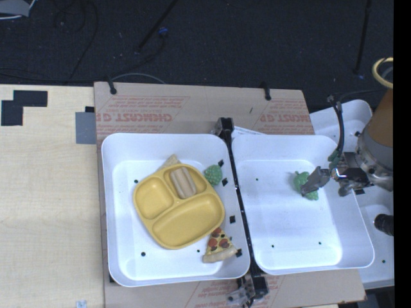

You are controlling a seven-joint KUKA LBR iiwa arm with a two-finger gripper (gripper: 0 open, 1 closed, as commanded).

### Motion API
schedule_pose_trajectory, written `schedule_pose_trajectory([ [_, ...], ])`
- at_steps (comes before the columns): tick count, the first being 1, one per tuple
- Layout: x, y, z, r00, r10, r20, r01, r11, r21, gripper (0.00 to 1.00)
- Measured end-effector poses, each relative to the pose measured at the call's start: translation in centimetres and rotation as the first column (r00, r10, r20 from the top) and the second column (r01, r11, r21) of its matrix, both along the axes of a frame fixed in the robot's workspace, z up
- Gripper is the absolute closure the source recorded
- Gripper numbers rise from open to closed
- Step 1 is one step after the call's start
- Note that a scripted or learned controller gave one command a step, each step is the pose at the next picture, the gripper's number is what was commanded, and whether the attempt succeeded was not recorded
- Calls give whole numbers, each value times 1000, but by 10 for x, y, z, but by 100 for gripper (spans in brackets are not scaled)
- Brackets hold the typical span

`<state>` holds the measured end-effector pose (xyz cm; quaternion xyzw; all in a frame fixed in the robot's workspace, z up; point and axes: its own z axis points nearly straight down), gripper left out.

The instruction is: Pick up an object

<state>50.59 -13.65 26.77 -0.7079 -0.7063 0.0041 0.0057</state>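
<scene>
A small green toy [300, 183] like a broccoli floret lies in the right bin [289, 249], near its right side. My gripper [331, 183] reaches in from the right, low over that bin. It is open, and its left finger [314, 179] lies against the green toy's right edge. The toy sits beside that finger, not between the two. The grey arm with its orange band [385, 117] rises at the right edge.
The left bin [122, 236] holds a yellow divided plate [183, 220] with a tan bun [183, 181] in one compartment. A second green floret [214, 173] and a pizza slice [219, 246] lie by the divider. Both bins rest on cardboard [192, 111].
</scene>
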Motion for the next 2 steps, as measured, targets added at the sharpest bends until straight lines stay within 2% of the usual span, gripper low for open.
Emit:
schedule_pose_trajectory([
  [1,2,0,6,1000,2,12,-2,1000,-2,0],
  [2,2,4,-38,1000,2,6,-2,1000,0,0],
])
